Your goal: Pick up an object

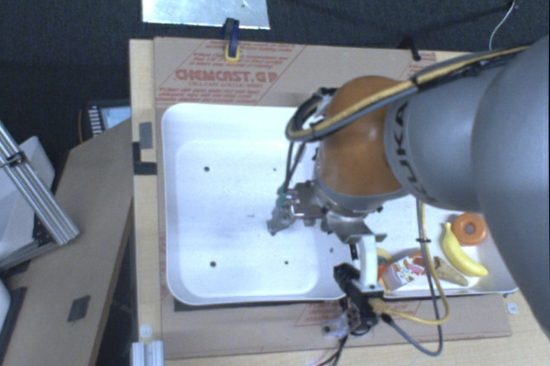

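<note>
The arm point(447, 132) is reaching in from the right, leaning over the 2 white bins. Its gripper point(279, 218) is hanging low over the floor of the left bin point(215, 184); how it is set cannot be told from this slant. The loose objects are lying in the right bin point(490, 283): a banana point(460, 253), an orange ring point(469, 228) touching it, and what may be a red-labelled packet point(402, 271).
</note>
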Available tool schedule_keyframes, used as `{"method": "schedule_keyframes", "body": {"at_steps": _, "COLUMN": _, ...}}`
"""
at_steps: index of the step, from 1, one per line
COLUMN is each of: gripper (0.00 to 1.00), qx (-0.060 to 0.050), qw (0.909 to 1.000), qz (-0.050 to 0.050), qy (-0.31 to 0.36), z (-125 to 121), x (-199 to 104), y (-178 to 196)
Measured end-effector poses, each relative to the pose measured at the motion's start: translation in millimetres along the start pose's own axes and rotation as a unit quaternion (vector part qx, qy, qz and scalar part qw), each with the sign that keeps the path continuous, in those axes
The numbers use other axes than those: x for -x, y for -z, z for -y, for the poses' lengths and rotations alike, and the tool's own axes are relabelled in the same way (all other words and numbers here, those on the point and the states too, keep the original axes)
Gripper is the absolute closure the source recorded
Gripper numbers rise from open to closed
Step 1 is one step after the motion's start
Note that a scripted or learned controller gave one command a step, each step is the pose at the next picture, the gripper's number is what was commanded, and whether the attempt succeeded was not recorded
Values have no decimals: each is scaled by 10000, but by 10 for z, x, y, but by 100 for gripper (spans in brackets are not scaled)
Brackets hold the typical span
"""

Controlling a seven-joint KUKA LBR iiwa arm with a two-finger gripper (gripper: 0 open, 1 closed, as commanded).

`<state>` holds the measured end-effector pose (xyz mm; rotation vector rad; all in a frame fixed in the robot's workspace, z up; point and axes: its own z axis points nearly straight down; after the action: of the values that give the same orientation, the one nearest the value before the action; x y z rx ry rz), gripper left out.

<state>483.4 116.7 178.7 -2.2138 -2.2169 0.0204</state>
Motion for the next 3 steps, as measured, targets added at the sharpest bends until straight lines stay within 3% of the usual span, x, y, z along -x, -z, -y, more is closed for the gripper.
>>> {"method": "schedule_keyframes", "body": {"at_steps": 1, "gripper": 0, "qx": 95, "qw": 10000, "qz": -21, "qy": 13, "z": -718, "x": -357, "y": -979}}
{"method": "schedule_keyframes", "body": {"at_steps": 2, "gripper": 100, "qx": 79, "qw": 10000, "qz": -22, "qy": 4, "z": -706, "x": -342, "y": -828}}
{"method": "schedule_keyframes", "body": {"at_steps": 3, "gripper": 100, "qx": 84, "qw": 10000, "qz": -16, "qy": -27, "z": -12, "x": 223, "y": 102}}
